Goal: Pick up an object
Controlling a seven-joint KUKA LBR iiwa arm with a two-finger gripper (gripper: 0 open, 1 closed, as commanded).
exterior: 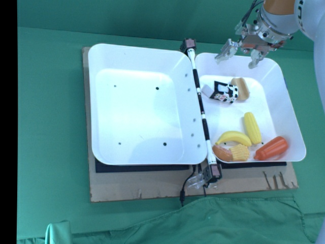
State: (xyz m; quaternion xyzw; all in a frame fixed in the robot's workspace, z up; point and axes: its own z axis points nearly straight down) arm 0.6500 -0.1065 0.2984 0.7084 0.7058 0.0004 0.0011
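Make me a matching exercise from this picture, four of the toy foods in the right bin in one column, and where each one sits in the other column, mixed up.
Things:
1. banana
2. corn cob
3. orange carrot
4. bread roll

Places:
A. nearest the bin's front right corner
B. towards the back, beside the black and white carton
C. curved, just above the waffle piece at the front
D. upright yellow piece between banana and carrot

Pairs: 1-C, 2-D, 3-A, 4-B

I log a brown cardboard sheet (152,191) under both bins, on green cloth (45,136) covering the bench.
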